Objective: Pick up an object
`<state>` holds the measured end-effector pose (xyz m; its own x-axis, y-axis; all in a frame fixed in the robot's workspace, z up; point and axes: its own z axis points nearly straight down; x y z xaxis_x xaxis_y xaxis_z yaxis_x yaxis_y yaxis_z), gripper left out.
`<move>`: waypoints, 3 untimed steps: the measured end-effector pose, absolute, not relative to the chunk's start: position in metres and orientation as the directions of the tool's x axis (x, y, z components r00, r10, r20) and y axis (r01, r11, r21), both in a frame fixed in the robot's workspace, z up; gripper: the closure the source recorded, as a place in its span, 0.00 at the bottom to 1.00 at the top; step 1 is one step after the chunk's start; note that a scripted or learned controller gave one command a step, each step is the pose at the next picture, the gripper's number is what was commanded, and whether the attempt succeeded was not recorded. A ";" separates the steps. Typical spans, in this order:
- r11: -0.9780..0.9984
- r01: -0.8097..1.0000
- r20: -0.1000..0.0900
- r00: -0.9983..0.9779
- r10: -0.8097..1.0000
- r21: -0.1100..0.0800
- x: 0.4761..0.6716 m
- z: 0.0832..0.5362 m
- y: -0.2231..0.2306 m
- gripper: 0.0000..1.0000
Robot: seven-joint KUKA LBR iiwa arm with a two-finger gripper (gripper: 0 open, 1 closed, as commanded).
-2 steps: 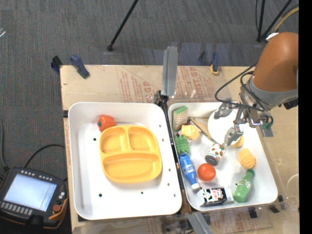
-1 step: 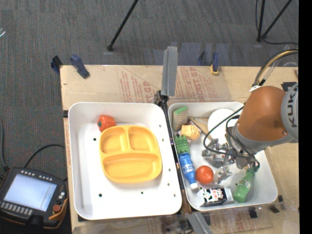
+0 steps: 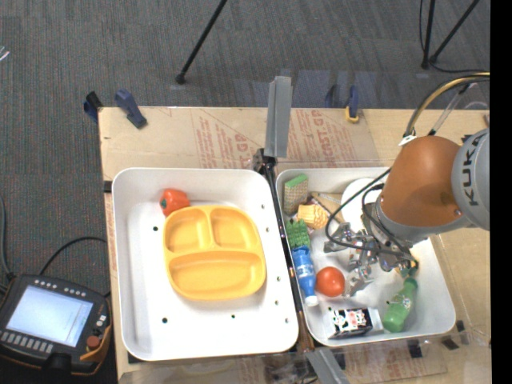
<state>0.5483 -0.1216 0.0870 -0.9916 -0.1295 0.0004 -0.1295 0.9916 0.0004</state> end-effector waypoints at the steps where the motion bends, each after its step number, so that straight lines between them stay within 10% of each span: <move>1: 0.993 -0.121 -0.001 -0.993 -0.121 0.001 0.559 0.087 -0.110 0.00; 2: 0.963 -0.268 -0.001 -0.963 -0.268 0.001 0.604 0.088 -0.114 0.00; 3: 0.887 -0.461 -0.009 -0.887 -0.461 0.001 0.534 0.090 -0.194 0.00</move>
